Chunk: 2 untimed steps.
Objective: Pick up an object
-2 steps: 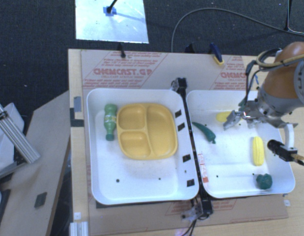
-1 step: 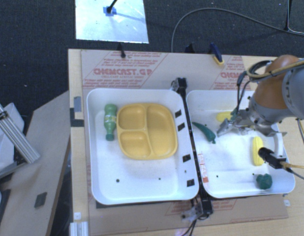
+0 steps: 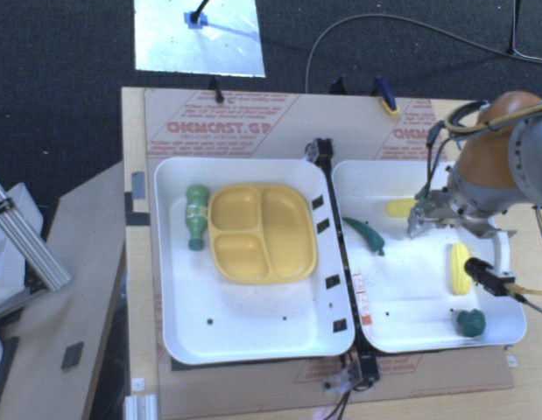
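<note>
Small yellow object point(image 3: 399, 206) lies in right bin point(image 3: 402, 322) just left of the pincer point(image 3: 421, 226), whose grip state cannot be told; green pepper point(image 3: 365, 234) nearby.

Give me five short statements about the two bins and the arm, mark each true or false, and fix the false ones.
1. The yellow divided plate lies in the left bin. True.
2. The green bottle lies in the right bin. False: it lies in the left bin, beside the plate's left edge.
3. The gripper is over the right bin. True.
4. The dark green ball-like object sits on the plate. False: it sits in the right bin's near right corner.
5. The green pepper-shaped object lies in the right bin near the divider. True.
</note>
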Motion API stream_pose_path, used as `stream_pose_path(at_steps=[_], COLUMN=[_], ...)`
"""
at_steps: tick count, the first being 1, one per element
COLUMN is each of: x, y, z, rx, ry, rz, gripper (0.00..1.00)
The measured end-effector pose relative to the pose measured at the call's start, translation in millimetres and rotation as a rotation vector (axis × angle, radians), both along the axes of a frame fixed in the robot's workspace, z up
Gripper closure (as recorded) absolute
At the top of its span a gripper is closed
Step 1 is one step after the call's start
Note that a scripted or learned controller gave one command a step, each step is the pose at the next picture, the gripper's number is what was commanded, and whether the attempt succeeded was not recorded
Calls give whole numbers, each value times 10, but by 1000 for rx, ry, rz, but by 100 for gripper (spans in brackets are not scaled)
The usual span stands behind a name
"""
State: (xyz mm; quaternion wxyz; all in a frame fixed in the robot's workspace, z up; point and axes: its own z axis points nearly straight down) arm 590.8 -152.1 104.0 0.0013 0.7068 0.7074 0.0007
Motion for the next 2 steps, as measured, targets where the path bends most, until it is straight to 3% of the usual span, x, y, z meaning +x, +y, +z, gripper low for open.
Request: stream_pose_path(at_steps=[2], x=[60], y=[-133], z=[1068], rx=[-1], ry=[-4], rz=[4], gripper=[100])
